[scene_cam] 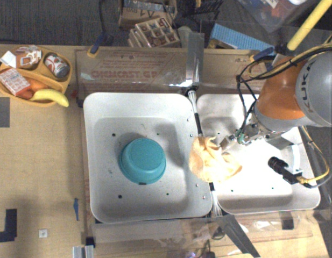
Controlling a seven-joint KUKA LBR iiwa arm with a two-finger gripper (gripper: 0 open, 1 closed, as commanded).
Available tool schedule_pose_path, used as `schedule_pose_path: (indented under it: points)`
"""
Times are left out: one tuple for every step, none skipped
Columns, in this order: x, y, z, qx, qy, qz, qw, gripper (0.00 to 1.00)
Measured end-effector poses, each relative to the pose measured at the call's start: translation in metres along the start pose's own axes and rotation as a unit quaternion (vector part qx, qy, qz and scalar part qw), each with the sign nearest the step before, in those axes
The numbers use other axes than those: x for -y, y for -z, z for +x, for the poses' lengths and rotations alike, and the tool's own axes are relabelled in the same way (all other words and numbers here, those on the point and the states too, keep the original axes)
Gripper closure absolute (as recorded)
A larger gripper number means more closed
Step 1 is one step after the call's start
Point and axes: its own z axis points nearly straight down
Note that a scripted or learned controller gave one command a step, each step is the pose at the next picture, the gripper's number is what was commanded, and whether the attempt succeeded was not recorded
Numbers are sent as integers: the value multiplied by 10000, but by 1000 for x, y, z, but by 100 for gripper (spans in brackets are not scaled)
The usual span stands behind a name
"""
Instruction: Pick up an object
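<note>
The gripper [226,142] sits low in the right bin [273,198], by its left wall, at the top edge of a crumpled yellow cloth [211,160]. Whether its fingers are apart or clamped on the fabric cannot be told. The cloth lies against that wall. A teal bowl [143,160] rests upside down in the middle of the left bin [101,117], well apart from the cloth.

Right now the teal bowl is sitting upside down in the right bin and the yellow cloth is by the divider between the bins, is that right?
Not quite. The camera view shows the teal bowl in the left bin, not the right one. The rest stands: it sits upside down, and the yellow cloth lies by the divider between the bins, at the left side of the right bin, next to the gripper.
</note>
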Motion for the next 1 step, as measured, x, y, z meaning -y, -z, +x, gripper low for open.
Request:
schedule_pose_path:
  points:
    - [0, 0, 0, -1, -2, -2, 10000, 0]
